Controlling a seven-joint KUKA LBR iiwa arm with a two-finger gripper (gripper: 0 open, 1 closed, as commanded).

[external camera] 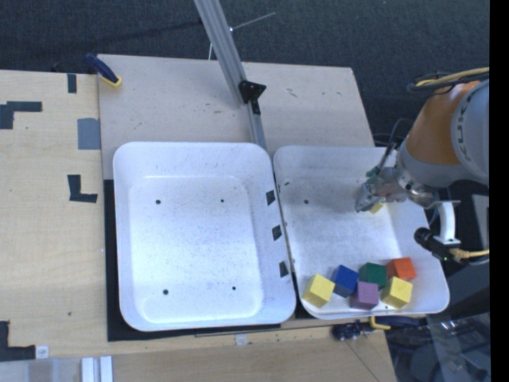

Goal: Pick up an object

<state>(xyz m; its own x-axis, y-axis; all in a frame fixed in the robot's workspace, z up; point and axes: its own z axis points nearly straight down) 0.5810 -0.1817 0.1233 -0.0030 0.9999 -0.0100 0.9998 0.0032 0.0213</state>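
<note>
Here, your gripper [371, 200] hangs over the right bin [318, 173], well apart from the coloured cubes [362, 285] along its near wall.

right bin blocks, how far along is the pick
Done: the gripper is low in the right bin, with something small and yellow at its tip. In hand: unclear whether that is gripped. Left: the six blocks lie clustered at the bin's near edge, apart from the gripper.
</note>
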